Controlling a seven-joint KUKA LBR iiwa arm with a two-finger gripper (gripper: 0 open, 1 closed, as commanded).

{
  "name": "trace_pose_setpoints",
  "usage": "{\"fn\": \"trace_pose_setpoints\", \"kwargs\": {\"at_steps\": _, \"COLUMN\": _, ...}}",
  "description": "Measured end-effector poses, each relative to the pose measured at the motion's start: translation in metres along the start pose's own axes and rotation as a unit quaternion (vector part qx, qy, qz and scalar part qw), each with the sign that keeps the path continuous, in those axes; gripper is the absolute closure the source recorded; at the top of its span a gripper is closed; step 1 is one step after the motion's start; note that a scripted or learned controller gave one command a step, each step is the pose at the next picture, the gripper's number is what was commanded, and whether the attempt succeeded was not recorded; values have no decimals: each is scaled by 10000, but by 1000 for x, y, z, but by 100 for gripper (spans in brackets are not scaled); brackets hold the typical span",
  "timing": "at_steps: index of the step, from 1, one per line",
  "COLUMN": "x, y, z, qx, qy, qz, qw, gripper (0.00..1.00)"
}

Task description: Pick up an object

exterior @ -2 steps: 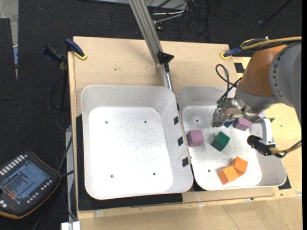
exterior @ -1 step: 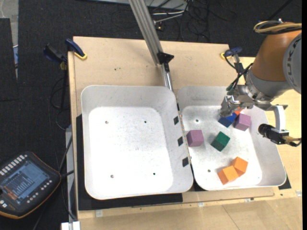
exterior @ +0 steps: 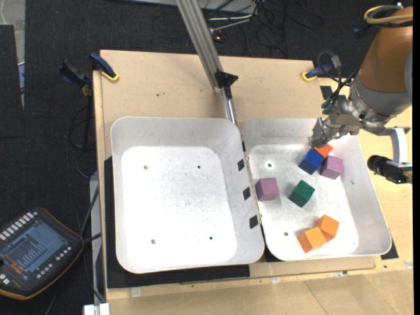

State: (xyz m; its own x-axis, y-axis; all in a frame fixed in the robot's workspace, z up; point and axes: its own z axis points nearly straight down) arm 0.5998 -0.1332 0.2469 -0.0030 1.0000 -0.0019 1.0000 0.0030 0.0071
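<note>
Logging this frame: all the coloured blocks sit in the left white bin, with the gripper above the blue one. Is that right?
Not quite. The camera view shows the small blue block, the purple, green and orange ones too, in the right shallow white bin, not the left one. The grey two-finger gripper does sit just above the blue block.

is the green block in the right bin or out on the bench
In the bin. The green block sits on the right bin's white floor, between a purple block and the blue block.
</note>
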Motion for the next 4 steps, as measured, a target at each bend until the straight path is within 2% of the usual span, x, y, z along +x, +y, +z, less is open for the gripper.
{"fn": "trace_pose_setpoints", "kwargs": {"at_steps": 2, "x": 111, "y": 19, "z": -12, "qx": 26, "qy": 17, "qz": -30, "qw": 10000, "gripper": 100}}
{"fn": "trace_pose_setpoints", "kwargs": {"at_steps": 3, "x": 160, "y": 16, "z": -9, "qx": 40, "qy": 16, "qz": -24, "qw": 10000, "gripper": 100}}
{"fn": "trace_pose_setpoints", "kwargs": {"at_steps": 4, "x": 222, "y": 29, "z": -2, "qx": 28, "qy": 17, "qz": -29, "qw": 10000, "gripper": 100}}
